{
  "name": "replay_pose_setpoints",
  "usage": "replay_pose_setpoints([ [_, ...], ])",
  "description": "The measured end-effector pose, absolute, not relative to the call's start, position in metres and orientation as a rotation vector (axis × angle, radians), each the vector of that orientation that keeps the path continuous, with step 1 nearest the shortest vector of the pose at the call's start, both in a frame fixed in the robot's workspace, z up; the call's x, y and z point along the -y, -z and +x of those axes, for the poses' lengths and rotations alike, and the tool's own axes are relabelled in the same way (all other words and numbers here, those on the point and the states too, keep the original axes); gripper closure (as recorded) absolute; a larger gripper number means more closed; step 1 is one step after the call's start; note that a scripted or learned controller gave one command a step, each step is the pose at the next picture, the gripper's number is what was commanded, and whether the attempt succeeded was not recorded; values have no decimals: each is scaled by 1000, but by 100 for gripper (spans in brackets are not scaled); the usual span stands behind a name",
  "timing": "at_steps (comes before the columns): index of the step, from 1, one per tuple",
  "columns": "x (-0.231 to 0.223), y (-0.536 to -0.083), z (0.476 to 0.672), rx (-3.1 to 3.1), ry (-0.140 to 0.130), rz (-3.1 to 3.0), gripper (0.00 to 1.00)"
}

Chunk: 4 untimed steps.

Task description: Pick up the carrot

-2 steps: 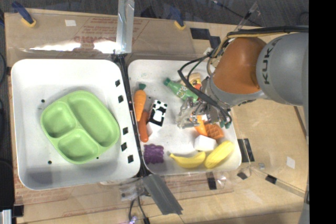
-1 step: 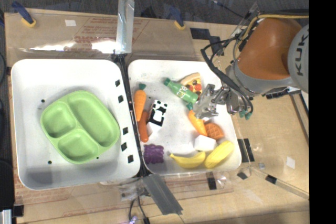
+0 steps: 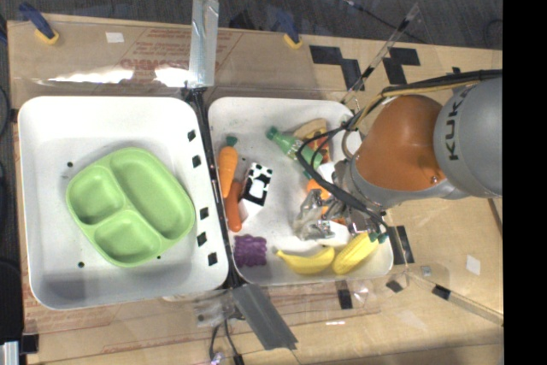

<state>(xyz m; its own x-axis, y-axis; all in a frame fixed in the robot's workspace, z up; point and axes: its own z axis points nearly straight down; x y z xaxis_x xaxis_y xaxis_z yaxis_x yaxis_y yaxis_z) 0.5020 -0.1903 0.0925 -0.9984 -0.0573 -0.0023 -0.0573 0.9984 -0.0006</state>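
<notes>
Gripper (image 3: 314,216), grip unclear, hovers well right of the carrot (image 3: 229,184).

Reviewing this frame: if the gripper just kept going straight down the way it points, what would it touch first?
Probably bare floor of the right bin, just above the bananas. The gripper hangs over the bin's right part, well apart from the carrot by the left wall. Depth is hard to judge from this slant.

A green divided plate (image 3: 129,205) lies in the left white bin (image 3: 34,184). In the right bin (image 3: 256,111), purple grapes (image 3: 249,250) sit near the front wall beside two bananas (image 3: 309,260), and a black-and-white block (image 3: 257,184) rests mid-floor.
</notes>
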Motion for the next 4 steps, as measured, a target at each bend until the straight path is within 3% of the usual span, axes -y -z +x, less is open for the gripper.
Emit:
replay_pose_setpoints([
  [1, 203, -93, 565, -3138, 1, -23, 100],
  [2, 211, -209, 532, -3076, 8, -600, 100],
  [3, 165, -92, 515, -2905, -2, -1195, 100],
  [4, 184, -239, 603, -2795, 13, -1414, 100],
])
